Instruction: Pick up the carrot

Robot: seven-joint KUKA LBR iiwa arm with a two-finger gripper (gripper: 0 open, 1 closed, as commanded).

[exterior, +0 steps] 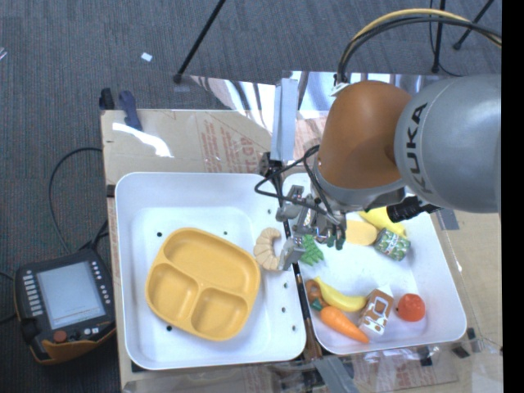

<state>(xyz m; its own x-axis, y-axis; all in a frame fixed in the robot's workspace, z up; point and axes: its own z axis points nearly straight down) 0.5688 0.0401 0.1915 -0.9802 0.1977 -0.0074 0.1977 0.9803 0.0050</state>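
Observation:
The carrot [342, 324] is orange and lies flat near the front edge of the right bin [438, 260], pointing to the right. It rests just in front of a banana [341, 298] and beside a small printed carton [377, 312]. My gripper [301, 242] hangs under the orange band of the arm, over the inner left edge of the right bin. It is right by a green leafy toy [312, 253] and well behind the carrot, clear of it. The arm's bulk hides the back of the right bin.
A red tomato [411, 307], a green can [393, 245], a yellow round piece [360, 233] and another yellow item [381, 219] share the right bin. The left bin [139, 211] holds a yellow divided plate [203, 283] and a beige pastry [267, 248] at its right wall.

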